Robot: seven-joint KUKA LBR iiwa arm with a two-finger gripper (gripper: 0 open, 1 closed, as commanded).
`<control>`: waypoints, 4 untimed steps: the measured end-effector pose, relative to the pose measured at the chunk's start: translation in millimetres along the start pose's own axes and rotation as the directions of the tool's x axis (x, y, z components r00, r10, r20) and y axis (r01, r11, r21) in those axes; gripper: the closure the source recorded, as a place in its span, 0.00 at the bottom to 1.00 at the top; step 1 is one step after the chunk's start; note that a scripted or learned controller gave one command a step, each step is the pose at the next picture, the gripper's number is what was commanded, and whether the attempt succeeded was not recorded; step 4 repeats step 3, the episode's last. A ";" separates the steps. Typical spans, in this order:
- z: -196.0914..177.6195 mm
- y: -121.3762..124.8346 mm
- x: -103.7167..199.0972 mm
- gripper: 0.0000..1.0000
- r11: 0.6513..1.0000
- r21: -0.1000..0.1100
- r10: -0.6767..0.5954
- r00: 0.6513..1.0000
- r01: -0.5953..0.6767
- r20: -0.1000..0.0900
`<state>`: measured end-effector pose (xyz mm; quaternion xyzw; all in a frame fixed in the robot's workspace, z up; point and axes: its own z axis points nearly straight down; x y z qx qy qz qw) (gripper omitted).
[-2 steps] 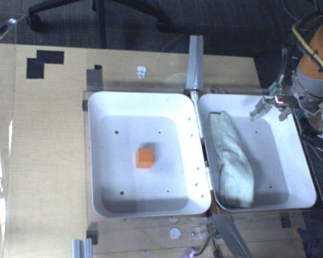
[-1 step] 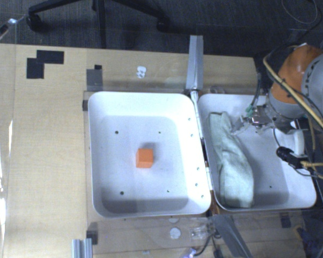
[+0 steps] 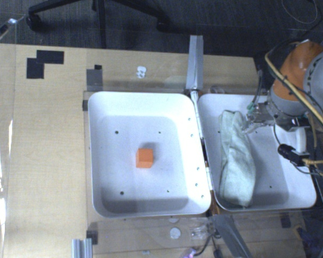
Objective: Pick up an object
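Plainly, the pale cloth point(image 3: 237, 163) is lying in the right bin point(image 3: 296, 200), stretching from near the bin's far left corner down toward its near wall, bunched and creased along its length. It is looking like a light, limp towel that will sag and trail when lifted, so a pinch on a raised fold is likely serving best; the upper end, where the fabric is gathering into a ridge, is offering such a fold. It is showing an off-white colour with a faint greenish tint, barely standing out from the white bin floor.

The claw point(image 3: 253, 118) is hanging right at that upper end, its tips close to or touching the cloth, though whether it is released or clenched cannot be told from this angle. The grey arm with its orange band point(image 3: 300, 58) is reaching in from the right.

In the left bin point(image 3: 97, 144), a small orange cube point(image 3: 145, 158) is sitting near the middle, well apart from the claw. Both bins are resting on the wooden counter point(image 3: 48, 144).
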<state>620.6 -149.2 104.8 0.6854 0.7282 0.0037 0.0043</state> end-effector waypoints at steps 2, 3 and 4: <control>-201.1 38.8 70.2 1.00 0.935 0.005 0.356 0.935 -0.356 0.003; -141.6 32.0 33.2 1.00 0.772 0.009 0.635 0.772 -0.635 0.007; -141.6 32.0 33.2 1.00 0.772 0.009 0.635 0.772 -0.635 0.007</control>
